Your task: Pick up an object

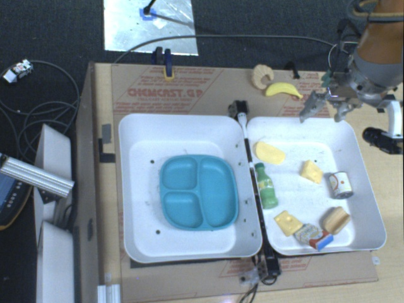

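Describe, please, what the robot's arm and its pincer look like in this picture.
The arm is a rounded grey body with a broad orange band above the wrist. A black cable loops over its top. At the end sits the pincer, a grey metal piece with two thin fingers, and a small green part shows beside the wrist.

A single fixed camera sits high above the bench (pixel 208 84) and looks down at a slant, far enough back to take in both white bins whole. The left bin (pixel 136 169), with its blue divided plate (pixel 199 191), lies near the centre of the frame; the right bin (pixel 360 188) lies toward 3 o'clock. Dark floor (pixel 50 24) runs from 9 to 12 o'clock. The arm (pixel 379 36) enters at 2 o'clock.
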{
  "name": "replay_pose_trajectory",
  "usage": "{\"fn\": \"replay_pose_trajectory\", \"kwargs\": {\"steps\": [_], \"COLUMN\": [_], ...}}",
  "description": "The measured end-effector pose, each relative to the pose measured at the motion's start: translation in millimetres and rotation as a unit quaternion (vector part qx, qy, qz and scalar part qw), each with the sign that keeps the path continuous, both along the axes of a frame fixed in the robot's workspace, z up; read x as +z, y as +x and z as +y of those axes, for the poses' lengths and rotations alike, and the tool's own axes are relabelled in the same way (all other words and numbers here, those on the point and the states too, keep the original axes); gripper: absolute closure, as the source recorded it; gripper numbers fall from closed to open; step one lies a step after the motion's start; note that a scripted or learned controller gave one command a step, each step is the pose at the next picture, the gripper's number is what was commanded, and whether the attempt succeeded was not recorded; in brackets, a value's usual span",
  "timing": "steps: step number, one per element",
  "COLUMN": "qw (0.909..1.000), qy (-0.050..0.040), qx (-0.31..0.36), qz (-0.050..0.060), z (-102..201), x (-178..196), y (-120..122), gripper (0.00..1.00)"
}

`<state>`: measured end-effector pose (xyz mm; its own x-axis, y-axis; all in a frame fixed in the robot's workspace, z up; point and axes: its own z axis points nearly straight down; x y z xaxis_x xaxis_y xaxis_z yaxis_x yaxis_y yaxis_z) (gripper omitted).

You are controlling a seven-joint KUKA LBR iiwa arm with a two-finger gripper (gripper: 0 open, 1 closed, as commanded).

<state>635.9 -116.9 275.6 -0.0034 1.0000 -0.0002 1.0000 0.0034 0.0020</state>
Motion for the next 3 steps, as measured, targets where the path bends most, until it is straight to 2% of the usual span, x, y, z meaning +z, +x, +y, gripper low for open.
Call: {"fn": "replay_pose_trajectory", "kwargs": {"steps": [1, 2, 3], "qw": [1.0000, 1.0000, 1.0000], "qy": [0.0001, -0.0006, 0.0005], "qx": [-0.001, 0.000, 0.001], "qz": [0.002, -0.001, 0.000], "z": [-13, -17, 66], "x": [-150, -101, -91], "y": [-20, 21, -41], "gripper": [0.00, 0.00, 0.00]}}
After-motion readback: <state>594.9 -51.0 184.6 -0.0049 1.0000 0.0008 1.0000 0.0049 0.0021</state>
